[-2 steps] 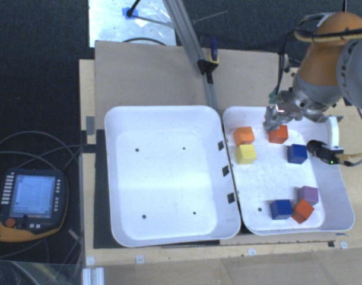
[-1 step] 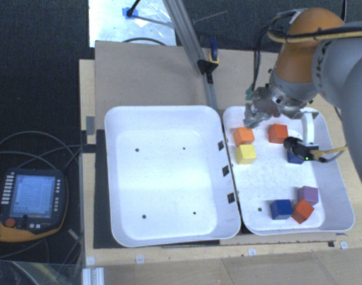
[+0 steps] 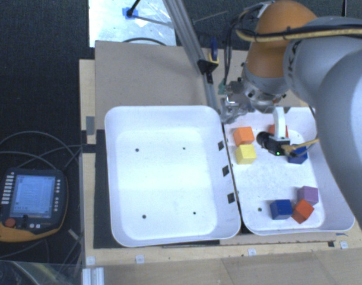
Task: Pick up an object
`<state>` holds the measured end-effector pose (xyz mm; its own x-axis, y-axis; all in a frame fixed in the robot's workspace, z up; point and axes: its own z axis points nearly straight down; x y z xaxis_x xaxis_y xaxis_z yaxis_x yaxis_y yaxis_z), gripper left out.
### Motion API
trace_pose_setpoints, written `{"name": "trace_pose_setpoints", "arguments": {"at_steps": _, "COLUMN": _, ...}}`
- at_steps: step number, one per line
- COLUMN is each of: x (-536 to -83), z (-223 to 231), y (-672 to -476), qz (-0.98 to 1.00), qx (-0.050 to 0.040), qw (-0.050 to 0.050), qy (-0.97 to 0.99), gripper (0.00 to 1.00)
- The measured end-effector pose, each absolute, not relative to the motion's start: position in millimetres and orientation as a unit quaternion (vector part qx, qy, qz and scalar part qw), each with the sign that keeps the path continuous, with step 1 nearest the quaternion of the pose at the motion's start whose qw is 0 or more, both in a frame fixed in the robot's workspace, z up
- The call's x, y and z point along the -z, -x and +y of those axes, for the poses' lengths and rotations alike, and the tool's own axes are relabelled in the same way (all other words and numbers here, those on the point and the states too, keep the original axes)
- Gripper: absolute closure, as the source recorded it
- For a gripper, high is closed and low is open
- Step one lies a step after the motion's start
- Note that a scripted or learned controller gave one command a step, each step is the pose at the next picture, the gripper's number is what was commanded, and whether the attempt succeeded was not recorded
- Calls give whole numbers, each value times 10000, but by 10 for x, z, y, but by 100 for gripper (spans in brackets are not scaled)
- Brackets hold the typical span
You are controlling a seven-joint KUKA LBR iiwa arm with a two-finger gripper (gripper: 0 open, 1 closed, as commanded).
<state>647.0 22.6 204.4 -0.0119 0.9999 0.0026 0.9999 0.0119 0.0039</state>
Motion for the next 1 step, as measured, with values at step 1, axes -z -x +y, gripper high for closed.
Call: {"name": "trace_pose_setpoints", "arguments": {"at_steps": 1, "x": -2049, "z": 830, "y": -6578, "qz": 7113, "qx": -24, "qw": 0, "qy": -7028, "gripper": 100}}
